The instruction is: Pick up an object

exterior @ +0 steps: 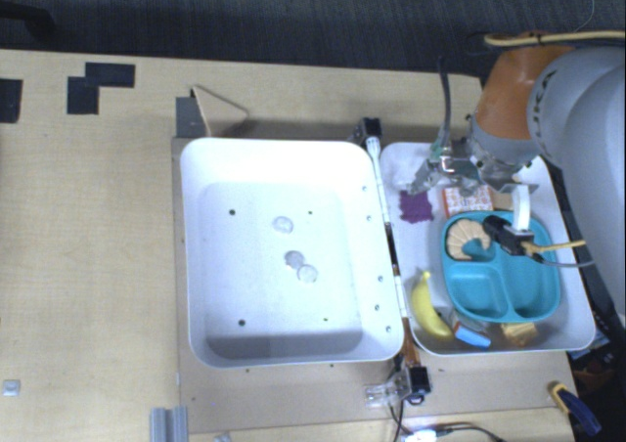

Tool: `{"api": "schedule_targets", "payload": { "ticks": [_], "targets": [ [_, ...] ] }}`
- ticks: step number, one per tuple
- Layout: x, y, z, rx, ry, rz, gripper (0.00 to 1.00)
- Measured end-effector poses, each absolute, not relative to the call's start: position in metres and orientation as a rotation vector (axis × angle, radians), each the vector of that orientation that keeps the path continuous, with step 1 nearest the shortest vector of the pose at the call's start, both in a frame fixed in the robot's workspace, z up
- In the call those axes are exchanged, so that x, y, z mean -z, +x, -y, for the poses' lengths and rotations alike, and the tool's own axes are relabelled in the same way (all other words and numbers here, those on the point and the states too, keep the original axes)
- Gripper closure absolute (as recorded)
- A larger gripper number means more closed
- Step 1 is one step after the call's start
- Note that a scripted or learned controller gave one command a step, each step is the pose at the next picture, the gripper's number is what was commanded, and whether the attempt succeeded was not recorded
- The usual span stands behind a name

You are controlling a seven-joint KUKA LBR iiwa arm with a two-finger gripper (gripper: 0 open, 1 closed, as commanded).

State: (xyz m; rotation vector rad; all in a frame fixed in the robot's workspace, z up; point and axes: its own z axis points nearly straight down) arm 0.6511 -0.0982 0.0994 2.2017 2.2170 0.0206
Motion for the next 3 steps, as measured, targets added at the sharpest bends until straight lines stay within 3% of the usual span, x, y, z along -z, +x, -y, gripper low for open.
{"api": "schedule_targets", "payload": {
  "ticks": [1, 2, 3],
  "targets": [
    [-0.110, 0.652, 0.098, -0.024, 2.197, -2.219, 1.00],
    [-0.110, 0.652, 0.098, -0.023, 2.198, -2.219, 0.00],
    [-0.087, 0.602, 0.103, -0.008, 2.214, -2.222, 0.00]
  ]
}}
